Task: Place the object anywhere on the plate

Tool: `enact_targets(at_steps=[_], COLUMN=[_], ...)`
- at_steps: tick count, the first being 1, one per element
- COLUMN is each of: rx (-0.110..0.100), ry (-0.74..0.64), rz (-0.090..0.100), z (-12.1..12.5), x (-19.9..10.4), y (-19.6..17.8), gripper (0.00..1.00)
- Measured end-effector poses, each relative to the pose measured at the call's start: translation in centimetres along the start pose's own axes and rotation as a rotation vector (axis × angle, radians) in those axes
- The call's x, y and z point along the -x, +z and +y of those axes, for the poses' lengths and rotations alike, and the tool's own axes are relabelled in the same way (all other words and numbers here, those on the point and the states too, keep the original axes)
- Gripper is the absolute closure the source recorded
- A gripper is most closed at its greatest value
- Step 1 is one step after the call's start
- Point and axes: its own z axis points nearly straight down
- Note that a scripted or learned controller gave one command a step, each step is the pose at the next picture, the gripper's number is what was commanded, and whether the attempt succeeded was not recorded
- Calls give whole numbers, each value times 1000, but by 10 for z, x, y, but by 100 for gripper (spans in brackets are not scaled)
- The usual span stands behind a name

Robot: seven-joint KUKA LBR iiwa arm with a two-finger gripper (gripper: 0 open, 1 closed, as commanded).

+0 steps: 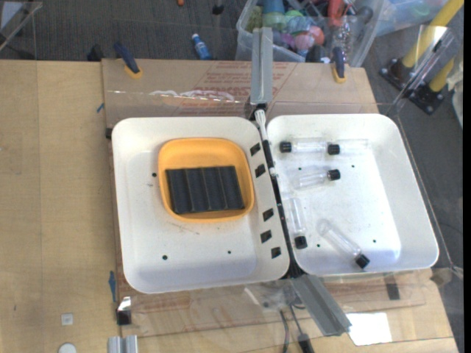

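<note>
**Counter** [51, 197], one: pale wood-grain top, flat, running under everything listed.

**Cardboard** [184, 87], one sheet: brown and matt, lying beneath the bins, its far strip bare.

**Bins**, two: shallow white plastic with rounded corners and a speckled floor. The left bin [140, 263] and the right bin [405, 219] sit side by side, their inner rims meeting at the middle.

**Tub** [309, 13], one: clear plastic, packed with mixed coloured toys, on the floor beyond the far edge of the counter.

**Bar** [257, 68], one: grey metal, narrow, lying on the cardboard and pointing towards the seam between the bins.

**Plate** [206, 151], one: orange-yellow, a rounded square with a raised lip and smooth surface, in the far-centre part of the left bin.

**Block** [204, 190], one, the task's thing: black, matt and rectangular, its top cut by parallel grooves into ribs. It lies flat on the plate, towards the near side, within the lip.

**Tubes**, five: clear plastic cylinders, each with a black cap, all lying flat in the right bin. Two [305, 147] [347, 147] lie along the far side, one [313, 176] just nearer, one [296, 223] by the left wall, and one [342, 243] near-centre, slanted.

**Clamps**, two: blue-handled, at the far left [131, 65] and far right [338, 66] of the cardboard.

**Tabs** [267, 213], five: small black marks along the seam.

**Gripper**: state cannot be told.
</note>
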Motion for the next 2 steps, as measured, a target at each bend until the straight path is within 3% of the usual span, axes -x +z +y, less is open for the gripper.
enact_targets(at_steps=[1, 2], rx=[1, 2], ry=[-195, -483], rz=[0, -1], z=[0, 0], x=[0, 0], y=[0, 1], gripper=[100, 100])
